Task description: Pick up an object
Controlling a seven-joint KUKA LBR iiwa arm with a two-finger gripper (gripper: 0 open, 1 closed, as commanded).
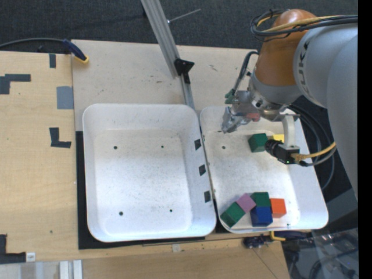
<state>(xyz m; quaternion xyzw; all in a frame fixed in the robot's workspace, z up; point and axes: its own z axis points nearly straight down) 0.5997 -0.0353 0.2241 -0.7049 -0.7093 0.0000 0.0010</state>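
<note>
My gripper (228,125) hangs over the back left part of the right bin (302,182), its fingertips pointing down near the bin floor with nothing visible between them. A green block (258,142) lies just to the right of the gripper, with a small yellow piece (278,138) beside it. At the bin's front edge sits a cluster of blocks: a dark green one (233,213), a pink one (246,202), a green one (261,199), a blue one (262,215) and an orange one (278,207).
The left bin (139,173) stands beside the right one, their rims touching. A slanted metal pole (165,36) runs from the top down to the gap between the bins. The arm's body and cables (317,150) crowd the right side.
</note>
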